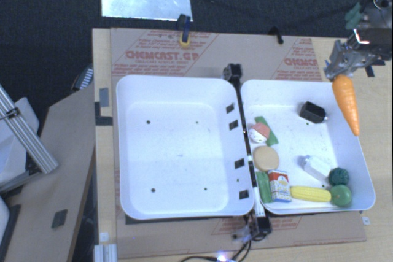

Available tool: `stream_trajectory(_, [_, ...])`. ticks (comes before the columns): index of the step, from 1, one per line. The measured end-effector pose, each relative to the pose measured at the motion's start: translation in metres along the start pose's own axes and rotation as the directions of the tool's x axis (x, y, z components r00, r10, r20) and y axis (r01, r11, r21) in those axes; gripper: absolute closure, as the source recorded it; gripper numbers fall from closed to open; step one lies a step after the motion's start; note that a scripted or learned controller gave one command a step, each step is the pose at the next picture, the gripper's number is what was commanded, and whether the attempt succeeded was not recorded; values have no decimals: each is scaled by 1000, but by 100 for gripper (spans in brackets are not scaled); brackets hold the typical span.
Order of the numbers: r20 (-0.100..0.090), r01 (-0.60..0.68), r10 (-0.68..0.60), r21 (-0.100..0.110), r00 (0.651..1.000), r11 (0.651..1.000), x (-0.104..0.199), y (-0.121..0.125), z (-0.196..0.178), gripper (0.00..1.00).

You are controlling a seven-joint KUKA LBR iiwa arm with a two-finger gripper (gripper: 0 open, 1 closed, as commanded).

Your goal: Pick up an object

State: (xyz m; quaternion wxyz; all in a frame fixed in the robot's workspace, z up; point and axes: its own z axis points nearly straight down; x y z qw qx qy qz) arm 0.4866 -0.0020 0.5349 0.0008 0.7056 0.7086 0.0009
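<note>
Hanging from gripper (341, 72), carrot (346, 103) was seen clamped by its top, above right bin's (362, 159) far right rim. Grip was judged shallow; swing could cause slip, drop outside bin.

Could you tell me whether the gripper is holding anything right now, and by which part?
Yes: the gripper holds the orange carrot by its thick top end, its tip hanging over the right bin.
</note>
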Motion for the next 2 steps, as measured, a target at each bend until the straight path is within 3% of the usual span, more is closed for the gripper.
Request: stream_trajectory(2, [0, 0, 0, 0, 1000, 1000, 17, 0, 0, 100])
